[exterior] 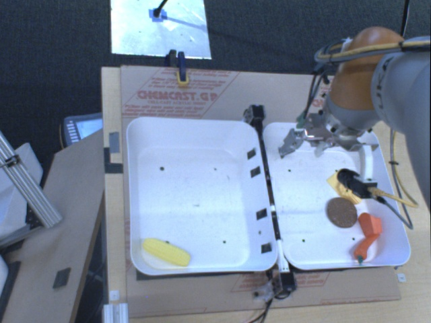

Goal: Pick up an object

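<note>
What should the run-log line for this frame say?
gripper: over right bin, rear | right bin: brown disc, orange carrot, yellow item | left bin: yellow corn

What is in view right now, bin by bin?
left bin: 1, white, bench left
right bin: 1, white, beside it
corn-like piece: 1, yellow, left bin, front-left corner
disc: 1, brown, right bin, right side
carrot-like piece: 1, orange, right bin, front-right corner
flat piece: 1, yellow, behind the disc, partly hidden
cardboard sheet: 1, tan, under both bins
arm: 1, grey with orange band, entering from right
gripper: 1, grey, over right bin's back part
</note>
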### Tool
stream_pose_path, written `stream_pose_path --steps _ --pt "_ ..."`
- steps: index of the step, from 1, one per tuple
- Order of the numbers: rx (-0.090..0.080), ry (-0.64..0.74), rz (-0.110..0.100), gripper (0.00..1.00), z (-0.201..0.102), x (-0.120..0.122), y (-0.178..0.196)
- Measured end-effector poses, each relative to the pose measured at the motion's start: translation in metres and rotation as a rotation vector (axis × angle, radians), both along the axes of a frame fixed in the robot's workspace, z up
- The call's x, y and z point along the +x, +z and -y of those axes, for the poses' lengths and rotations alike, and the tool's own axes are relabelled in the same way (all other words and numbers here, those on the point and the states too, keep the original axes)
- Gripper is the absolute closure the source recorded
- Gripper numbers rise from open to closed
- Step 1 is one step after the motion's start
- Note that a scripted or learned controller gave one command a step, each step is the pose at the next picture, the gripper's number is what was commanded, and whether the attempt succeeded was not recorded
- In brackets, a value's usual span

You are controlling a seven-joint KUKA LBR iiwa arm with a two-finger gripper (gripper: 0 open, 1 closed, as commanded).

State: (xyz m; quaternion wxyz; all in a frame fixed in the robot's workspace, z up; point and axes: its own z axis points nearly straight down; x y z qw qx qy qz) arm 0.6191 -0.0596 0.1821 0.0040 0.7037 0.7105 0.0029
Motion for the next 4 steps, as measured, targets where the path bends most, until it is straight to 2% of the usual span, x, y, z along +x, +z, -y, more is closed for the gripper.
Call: stream_pose_path --steps 1,2,3,4 --pt "0.001 -0.006 -0.007 0.00 0.026 -0.019 -0.087" --pt "0.001 -0.010 -0.010 0.00 0.036 -0.071 -0.098" --pt "0.005 0.002 -0.001 0.00 -0.041 -0.106 0.008" --pt "0.005 0.004 -0.008 0.00 -0.126 -0.092 0.002"
